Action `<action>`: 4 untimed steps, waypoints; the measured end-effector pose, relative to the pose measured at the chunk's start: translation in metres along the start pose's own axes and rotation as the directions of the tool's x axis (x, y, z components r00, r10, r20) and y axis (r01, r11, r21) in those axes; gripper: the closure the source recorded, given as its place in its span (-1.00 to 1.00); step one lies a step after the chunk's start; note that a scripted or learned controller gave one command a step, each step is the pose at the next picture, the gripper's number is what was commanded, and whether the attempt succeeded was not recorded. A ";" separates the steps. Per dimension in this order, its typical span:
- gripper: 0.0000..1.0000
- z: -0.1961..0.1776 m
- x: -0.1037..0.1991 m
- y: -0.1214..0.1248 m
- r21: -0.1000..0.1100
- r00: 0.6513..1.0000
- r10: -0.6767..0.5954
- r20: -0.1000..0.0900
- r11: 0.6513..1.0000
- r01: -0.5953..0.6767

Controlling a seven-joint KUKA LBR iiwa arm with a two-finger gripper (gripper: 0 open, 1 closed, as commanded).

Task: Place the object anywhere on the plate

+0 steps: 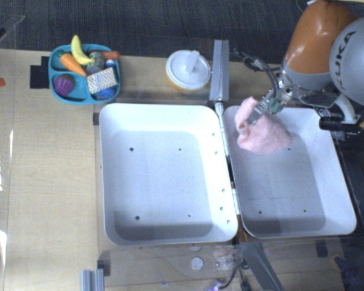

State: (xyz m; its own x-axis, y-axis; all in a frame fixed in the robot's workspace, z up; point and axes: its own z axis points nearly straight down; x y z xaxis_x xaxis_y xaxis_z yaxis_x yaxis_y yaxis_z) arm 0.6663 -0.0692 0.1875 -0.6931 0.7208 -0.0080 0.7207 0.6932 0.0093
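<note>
Pale wooden surface (42, 180) under dark grey carpet-like floor at the top. Two shallow white bins side by side: left bin (164, 171), right bin (294, 190). Grey arm with orange band (318, 35) reaching in from the right. Pink cloth (264, 135) bunched at the right bin's upper left. Blue plate (80, 96) of toy food well apart, upper left. White lidded bowl (188, 70) beside it. Claw (269, 107) pinched onto the cloth's upper edge.
</note>
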 end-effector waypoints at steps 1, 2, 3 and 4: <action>1.00 -0.040 -0.001 0.004 -0.002 1.000 -0.007 0.003 1.000 0.007; 1.00 -0.049 0.045 0.038 -0.002 0.917 -0.399 0.002 0.917 0.399; 1.00 -0.050 0.089 0.066 -0.003 0.693 -0.721 0.002 0.693 0.721; 1.00 -0.037 0.129 0.107 -0.004 0.691 -0.723 -0.001 0.691 0.723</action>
State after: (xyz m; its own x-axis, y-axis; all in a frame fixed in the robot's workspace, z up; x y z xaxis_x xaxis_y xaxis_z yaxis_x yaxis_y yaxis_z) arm 0.6537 0.0980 0.2243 -0.9999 -0.0034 -0.0108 -0.0035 1.0000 0.0042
